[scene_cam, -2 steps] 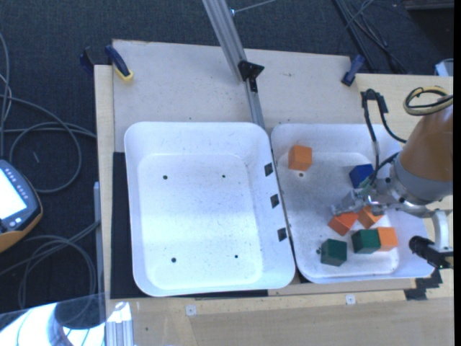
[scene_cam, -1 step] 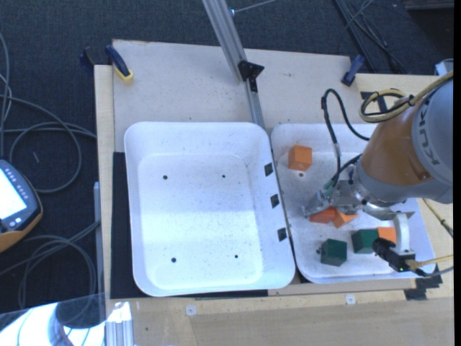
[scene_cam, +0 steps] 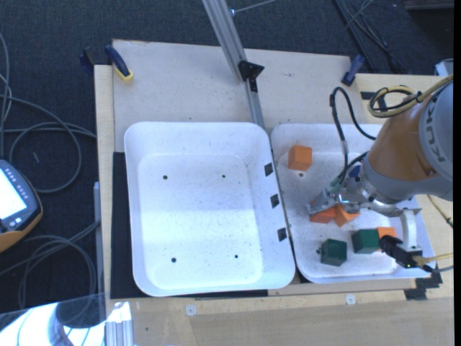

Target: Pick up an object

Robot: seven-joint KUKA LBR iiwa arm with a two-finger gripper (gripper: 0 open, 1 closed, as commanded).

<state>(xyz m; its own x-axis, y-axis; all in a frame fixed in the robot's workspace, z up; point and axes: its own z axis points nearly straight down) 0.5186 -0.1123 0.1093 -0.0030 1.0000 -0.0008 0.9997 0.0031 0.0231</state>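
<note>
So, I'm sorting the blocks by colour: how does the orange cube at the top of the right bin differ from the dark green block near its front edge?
The orange cube is bright orange; the dark green block is deep green. The cube sits alone near the bin's far side; the green one lies near the front rim, beside a second green block. Both rest in the right bin.

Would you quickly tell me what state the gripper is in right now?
Gripper: low in the right bin, at an orange piece; open or shut cannot be told.
</note>
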